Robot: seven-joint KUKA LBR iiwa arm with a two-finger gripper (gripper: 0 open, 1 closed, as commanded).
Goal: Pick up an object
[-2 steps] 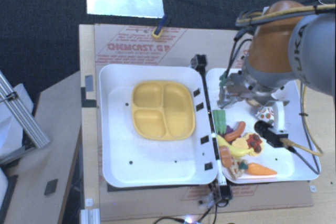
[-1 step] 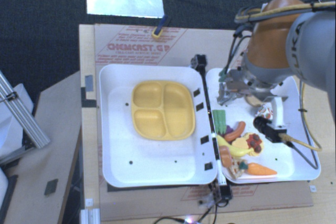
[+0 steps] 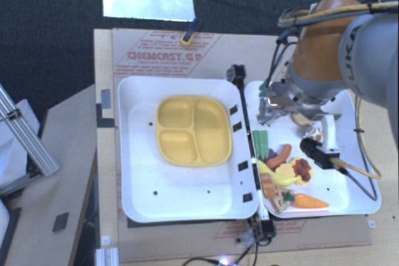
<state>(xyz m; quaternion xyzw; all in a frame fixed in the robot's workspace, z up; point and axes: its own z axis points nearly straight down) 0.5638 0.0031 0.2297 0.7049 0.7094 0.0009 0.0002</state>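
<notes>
Two shallow white bins sit side by side on a cardboard sheet (image 3: 163, 57) printed with red lettering, which lies on the pale desk (image 3: 67, 129). The left bin (image 3: 144, 191), in the middle of the frame, holds a yellow divided plate (image 3: 193, 131) lying flat near its centre. The right bin (image 3: 350, 189), at the lower right of the frame, holds the things to be picked, gathered along its left side and lower edge. A green piece (image 3: 260, 143) lies just beside the wall shared with the other bin. A reddish-brown sausage (image 3: 279, 154) lies at a slant just right of it. Below these a yellow banana (image 3: 283, 173) touches a small dark red piece (image 3: 303, 166) on its right. An orange carrot (image 3: 310, 200) lies near the bin's bottom edge with its tip pointing right. The arm (image 3: 333, 40) reaches in from the upper right of the frame, its orange band above the grey wrist. The hand (image 3: 269, 112) hangs over the upper left part of the right bin, close to the shared wall and just above the green piece in the frame. Whether the hand is open or closed cannot be told from this angle.
</notes>
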